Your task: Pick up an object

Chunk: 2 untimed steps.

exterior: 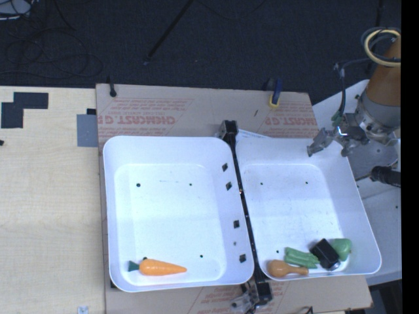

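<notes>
Dark carpet crossed by cables forms the background, and a pale wooden bench (46,195) carries a sheet of printed cardboard (196,113) on which two shallow white bins sit side by side. In the left bin (170,152), an orange toy carrot (161,267) with a green top lies lengthwise near the front wall, towards the left corner. A black clip strip (236,195) runs along the seam where the two bins meet. In the right bin (294,175), four small objects cluster at the front right corner: a tan pear-shaped toy (286,269), a green pod-like toy (300,258) touching it, a black block (325,253) lying across the pod, and a pale green piece (342,246) just behind the block. At far right, the grey arm with its orange band (385,84) holds the gripper (325,138) above the back right rim of the right bin, well apart from the cluster; whether it is open or closed cannot be told.
</notes>
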Motion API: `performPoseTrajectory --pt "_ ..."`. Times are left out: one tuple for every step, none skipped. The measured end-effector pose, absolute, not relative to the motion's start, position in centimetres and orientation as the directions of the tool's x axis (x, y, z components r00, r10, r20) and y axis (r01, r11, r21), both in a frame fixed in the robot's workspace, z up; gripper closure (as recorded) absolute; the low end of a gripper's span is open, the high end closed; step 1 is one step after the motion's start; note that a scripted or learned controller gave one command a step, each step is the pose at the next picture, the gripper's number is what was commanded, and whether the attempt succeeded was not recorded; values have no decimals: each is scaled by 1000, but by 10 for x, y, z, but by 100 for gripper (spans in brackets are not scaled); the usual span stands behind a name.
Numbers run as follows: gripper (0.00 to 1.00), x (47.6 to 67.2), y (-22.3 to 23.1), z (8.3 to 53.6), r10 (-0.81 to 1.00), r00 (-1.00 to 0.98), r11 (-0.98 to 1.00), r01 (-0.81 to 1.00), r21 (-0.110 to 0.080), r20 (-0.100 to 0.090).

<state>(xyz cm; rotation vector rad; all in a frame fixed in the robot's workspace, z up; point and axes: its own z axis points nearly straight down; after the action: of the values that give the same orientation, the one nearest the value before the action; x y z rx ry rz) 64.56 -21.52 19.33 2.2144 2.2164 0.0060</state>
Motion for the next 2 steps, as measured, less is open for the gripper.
performPoseTrajectory --pt "0 642 -89 90 1000 -9 9 1000 -11 6" --pt "100 643 -97 106 1000 0 0 1000 -5 1"
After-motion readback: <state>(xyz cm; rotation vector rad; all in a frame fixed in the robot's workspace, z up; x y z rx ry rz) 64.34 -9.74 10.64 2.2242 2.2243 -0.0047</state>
